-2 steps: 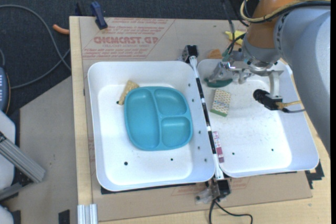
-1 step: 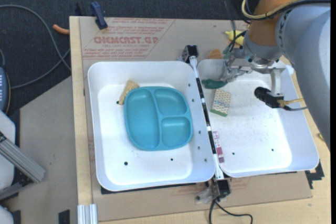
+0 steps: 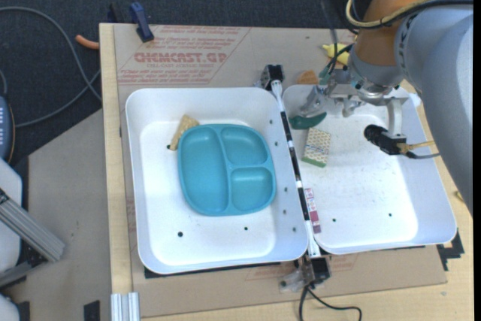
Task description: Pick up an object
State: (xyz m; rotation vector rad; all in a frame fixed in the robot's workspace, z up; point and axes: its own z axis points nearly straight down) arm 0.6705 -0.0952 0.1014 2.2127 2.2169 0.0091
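Sponge (image 3: pixel 317 147) just below jaws (image 3: pixel 325 103)

Thick, smooth grey arm (image 3: pixel 443 79) with a rounded orange band (image 3: pixel 391 19) above the wrist. Yellow cable (image 3: pixel 359 0) looped beside the band. Silvery metal gripper (image 3: pixel 334 98), perhaps with small screws, too blurred to tell. Black fitting (image 3: pixel 383 139) below.

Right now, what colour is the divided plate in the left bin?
Teal blue, a plain divided plate with three compartments, seen best in the camera view.
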